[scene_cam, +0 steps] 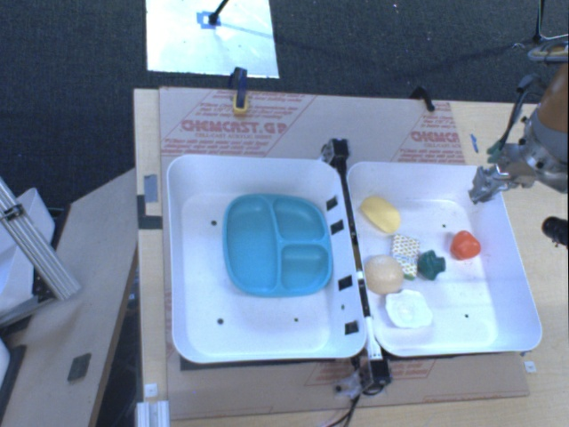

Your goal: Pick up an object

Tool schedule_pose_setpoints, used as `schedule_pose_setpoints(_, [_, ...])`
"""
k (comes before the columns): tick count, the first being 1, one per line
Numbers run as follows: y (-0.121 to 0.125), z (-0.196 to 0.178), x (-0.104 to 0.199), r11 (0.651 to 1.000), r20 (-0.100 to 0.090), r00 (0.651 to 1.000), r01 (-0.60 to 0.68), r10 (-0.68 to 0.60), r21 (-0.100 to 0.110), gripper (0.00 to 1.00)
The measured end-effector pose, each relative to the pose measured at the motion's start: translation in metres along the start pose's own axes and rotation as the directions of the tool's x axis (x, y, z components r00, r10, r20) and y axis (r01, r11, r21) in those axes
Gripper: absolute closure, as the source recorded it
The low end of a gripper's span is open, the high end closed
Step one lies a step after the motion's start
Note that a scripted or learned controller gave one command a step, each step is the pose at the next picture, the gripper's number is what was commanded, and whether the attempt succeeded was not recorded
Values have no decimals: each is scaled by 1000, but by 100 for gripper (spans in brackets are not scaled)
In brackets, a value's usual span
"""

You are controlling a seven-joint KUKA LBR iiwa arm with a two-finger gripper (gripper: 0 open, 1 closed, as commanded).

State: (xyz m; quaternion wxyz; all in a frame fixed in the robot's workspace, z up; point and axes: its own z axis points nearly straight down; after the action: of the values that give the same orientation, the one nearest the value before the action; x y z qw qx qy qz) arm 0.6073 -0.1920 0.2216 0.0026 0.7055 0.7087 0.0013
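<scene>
The right bin [498,323] holds several small items: a yellow piece [380,213], a red-orange ball-like piece [464,245], a dark green piece [430,264], a checkered packet [406,252], a beige round piece [384,275] and a white round piece [408,310]. My gripper [487,184] hangs at the right bin's far right rim, above and to the right of the red-orange piece, apart from every item. Nothing shows between its fingers.
The left bin [191,327] carries a blue compartment tray [276,244]. A black divider with clips [347,238] runs between the bins. Cardboard [293,123] lies under both bins, with a clamp [239,92] at its far edge.
</scene>
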Motion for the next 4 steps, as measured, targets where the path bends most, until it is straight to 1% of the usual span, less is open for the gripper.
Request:
schedule_pose_setpoints(1, [-13, 4, 61, 1000, -4, 1000, 5, -5, 5, 100])
schedule_pose_setpoints(2, [-30, 3, 122, 1000, -3, 1000, 4, -4, 6, 100])
schedule_pose_setpoints(3, [-36, -7, 169, 1000, -3, 1000, 4, -4, 4, 100])
schedule_pose_setpoints(4, [-44, -7, 229, 1000, -3, 1000, 4, -4, 5, 100])
